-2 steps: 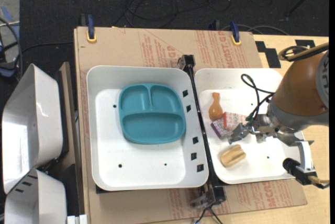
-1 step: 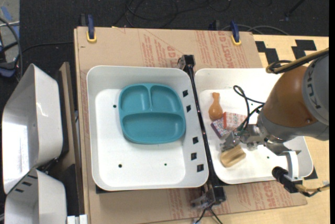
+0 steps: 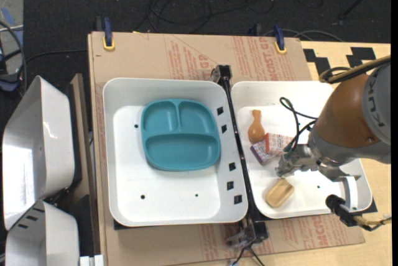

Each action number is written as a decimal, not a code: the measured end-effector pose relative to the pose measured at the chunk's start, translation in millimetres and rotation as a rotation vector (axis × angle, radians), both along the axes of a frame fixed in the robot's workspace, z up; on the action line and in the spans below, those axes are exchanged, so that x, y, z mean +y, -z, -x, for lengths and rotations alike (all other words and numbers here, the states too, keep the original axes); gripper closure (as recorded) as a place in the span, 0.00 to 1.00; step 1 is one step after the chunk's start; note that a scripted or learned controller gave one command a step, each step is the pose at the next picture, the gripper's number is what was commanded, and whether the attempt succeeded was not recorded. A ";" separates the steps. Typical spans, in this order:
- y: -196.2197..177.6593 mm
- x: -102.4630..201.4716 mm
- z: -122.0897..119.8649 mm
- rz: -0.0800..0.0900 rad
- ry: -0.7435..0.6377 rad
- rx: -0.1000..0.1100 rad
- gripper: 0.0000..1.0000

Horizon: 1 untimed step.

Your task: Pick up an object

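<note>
In the right bin lie a tan bread-like piece near the front, an orange-brown drumstick shape toward the left, and a small purple and red packet between them. My gripper hangs low over the bin, just right of the packet and just above the tan piece. Its fingers are hidden under the wrist. The arm's orange band rises to the right.
The left bin holds a teal divided plate. A black divider runs between the bins. Another white bin stands off the bench at the left. Cables trail across the right bin's far side.
</note>
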<state>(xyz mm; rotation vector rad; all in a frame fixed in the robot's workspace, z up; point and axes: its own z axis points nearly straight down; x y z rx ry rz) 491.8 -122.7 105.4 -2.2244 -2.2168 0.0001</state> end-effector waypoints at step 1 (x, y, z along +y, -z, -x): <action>-42.0 0.9 -4.5 0.001 -0.006 -0.003 1.00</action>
